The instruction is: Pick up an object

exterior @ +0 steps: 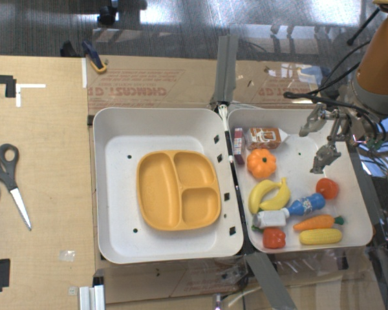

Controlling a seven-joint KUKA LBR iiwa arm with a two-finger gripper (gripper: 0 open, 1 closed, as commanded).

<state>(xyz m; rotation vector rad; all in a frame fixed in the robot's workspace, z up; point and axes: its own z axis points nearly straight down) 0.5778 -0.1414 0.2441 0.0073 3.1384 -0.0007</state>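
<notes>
The right bin (pixel 359 237) holds several toy foods: a brown box (pixel 265 137), an orange pumpkin (pixel 261 164), a yellow banana (pixel 269 195), a blue-and-white bottle (pixel 297 210), a small orange-red ball (pixel 326 188), a carrot (pixel 317 223), a corn cob (pixel 320 236) and a red pepper (pixel 273 237). My gripper (pixel 314 147) hangs over the bin's upper right part, above bare floor between the box and the ball. It is open, and nothing sits between the spread fingers.
The left bin (pixel 110 192) holds a yellow divided plate (pixel 179 190). A thin dark red bar (pixel 238 142) lies along the right bin's left wall. Scissors (pixel 10 179) rest on the bench at far left. Cables trail by the arm at right.
</notes>
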